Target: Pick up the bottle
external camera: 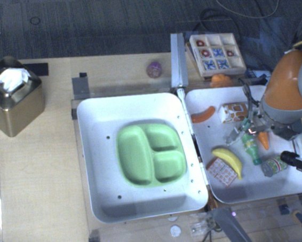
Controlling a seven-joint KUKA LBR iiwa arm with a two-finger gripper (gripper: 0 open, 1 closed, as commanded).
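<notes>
One bottle (250, 147) | green, clear, lying flat in right bin (255, 190) | fingers (250, 129) state: cannot tell

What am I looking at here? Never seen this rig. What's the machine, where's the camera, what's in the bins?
One fixed camera looks down at a slant on a bench with two white bins. The grey and orange arm reaches in from the right; its gripper sits low over the right bin, just above the green bottle, the thing it should pick up. Whether it grips anything is unclear. Beside the bottle lie a banana, a carrot and a sausage. The left bin holds a green divided tray.
</notes>
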